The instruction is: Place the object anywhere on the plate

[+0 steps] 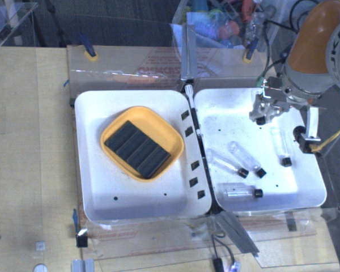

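Tubes: several clear ones with black caps lie in the right bin (306, 186), well apart from the plate (116, 130), which sits in the left bin (90, 197) and carries a black ribbed pad (137, 148). One tube (239, 192) lies flat near the bin's front edge, cap toward the right. Another tube (241, 156) lies slantwise nearer the divider, with a fainter third (226, 166) just beside it. A fourth (281, 146) lies lengthwise toward the bin's right side.

They look light, stiff, smooth and round, so likely to roll or slip; the mid-barrel, pinched across the axis, seems the safest hold. The front tube looks easiest, lying clear of the others.

The gripper (262, 115) hangs over the bin's back part, nothing visible between its fingers; whether they are parted I cannot tell.

The raised divider (194, 146) between the bins, with its black tabs, stands in the way of a low carry to the plate. The paired tubes crowd each other.
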